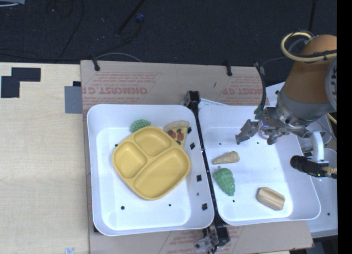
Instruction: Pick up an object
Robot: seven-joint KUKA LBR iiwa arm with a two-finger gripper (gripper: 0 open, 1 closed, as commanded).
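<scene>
- The gripper (257, 133) is seen over the upper part of the right bin (300, 214), reaching in from the right w/ the arm (308, 82), grey w/ an orange band above the wrist.
- Its fingers (245, 134) are spread apart at a moderate width; nothing is seen between them, so no object is held.
- Just below and left of the gripper, a small cream cone-shaped item (226, 158) is found lying on the bin floor, tip pointing left, apart from the fingers.
- Directly below that, a green bumpy item (224, 181), approx. grape-bunch shaped, is seen near the right bin's left wall.
- Toward the lower right of the same bin, a tan bread-roll-like item (270, 198) is seen lying flat, well apart from the gripper.
- A black cylindrical part (311, 166) w/ a white bracket is visible at the right bin's right edge, below the arm.
- The left bin (104, 214) sits beside the right one, the two sharing a dark divider strip (202, 154).
- A yellow 3-compartment tray (152, 161) is laid tilted in the left bin's middle.
- A green leafy item (140, 124) is partly tucked behind the tray's upper left edge.
- A pizza-slice-like item (177, 131) is seen touching the tray's upper right edge.
- Both bins are set on a cardboard sheet (165, 85) w/ red print, on the light wood counter (38, 181).
- Dark floor w/ cables is seen at the top.
</scene>
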